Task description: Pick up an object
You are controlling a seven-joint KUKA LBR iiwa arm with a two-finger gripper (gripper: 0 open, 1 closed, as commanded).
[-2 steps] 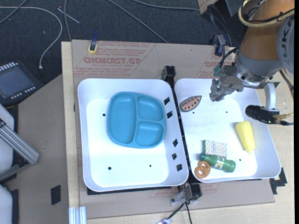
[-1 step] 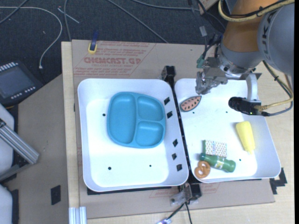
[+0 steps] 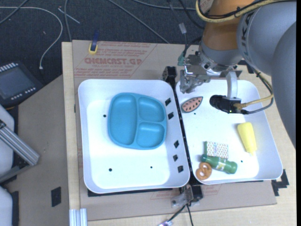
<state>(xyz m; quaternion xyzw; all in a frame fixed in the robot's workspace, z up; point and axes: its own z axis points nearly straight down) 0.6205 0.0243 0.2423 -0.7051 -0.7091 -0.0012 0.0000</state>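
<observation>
Nearest object: a flat pinkish-brown oval slice with dark seeds (image 3: pixel 192 104) lies in the upper left of the right white bin (image 3: pixel 270 166), close to the wall beside the other bin.
Gripper: the metal gripper (image 3: pixel 189 84) hangs just above the slice in the frame, over the bin's upper left corner. Whether it touches the slice cannot be told.
Gripper state: this angle does not show whether the claw is apart or together.
Arm: the grey arm with an orange band (image 3: pixel 230 13) comes in from the upper right of the frame.
Yellow piece: a smooth yellow stubby plastic piece (image 3: pixel 247 136) lies at the right of the same bin, well apart from the slice.
Lower group: a small patterned square packet (image 3: pixel 217 149), a green plastic bottle (image 3: pixel 221 164) lying on its side just below it, and a brown ring-shaped toy (image 3: pixel 204 172) touching the bottle's left end, all near the bin's lower edge.
Left bin: the left white bin (image 3: pixel 94 173) holds a light blue plastic plate with three compartments (image 3: pixel 138 120), set towards its upper middle.
Base: both bins rest on a cardboard sheet with red print (image 3: pixel 117 55).
Surroundings: thin pale cables (image 3: pixel 51 20) cross the dark floor at the upper left of the frame.
</observation>
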